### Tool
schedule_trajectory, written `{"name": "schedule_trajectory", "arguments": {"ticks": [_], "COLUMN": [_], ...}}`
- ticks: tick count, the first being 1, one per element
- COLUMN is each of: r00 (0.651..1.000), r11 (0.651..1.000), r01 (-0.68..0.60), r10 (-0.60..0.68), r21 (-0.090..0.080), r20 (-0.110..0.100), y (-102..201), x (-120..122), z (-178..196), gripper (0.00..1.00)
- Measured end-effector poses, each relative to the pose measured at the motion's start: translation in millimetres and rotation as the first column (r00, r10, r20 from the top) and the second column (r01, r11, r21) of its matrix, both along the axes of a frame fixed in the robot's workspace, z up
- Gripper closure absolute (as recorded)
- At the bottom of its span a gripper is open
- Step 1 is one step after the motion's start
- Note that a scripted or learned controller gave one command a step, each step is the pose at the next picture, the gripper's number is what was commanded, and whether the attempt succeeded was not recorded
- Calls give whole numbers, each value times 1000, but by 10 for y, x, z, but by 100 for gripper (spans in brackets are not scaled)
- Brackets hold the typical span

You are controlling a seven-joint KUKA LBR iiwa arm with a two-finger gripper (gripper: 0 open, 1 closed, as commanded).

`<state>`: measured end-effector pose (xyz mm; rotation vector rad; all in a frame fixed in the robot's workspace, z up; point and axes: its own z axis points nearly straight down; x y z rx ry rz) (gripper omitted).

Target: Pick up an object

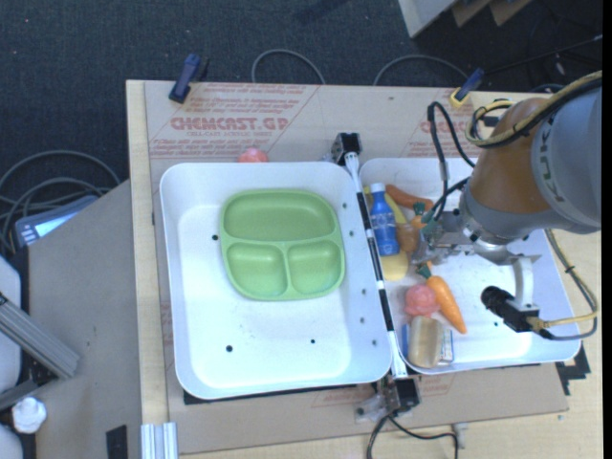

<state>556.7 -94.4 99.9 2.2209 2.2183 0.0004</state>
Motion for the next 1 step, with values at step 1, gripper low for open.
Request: {"name": "schedule_trajectory", "arguments": {"ticks": [1], "r00": [1000], "r11": [1000], "r01": [-2], "r10": [2], "r21": [2], "r20": [0], "y": [515], "x": [206], "z": [1170], "gripper": [100]}}
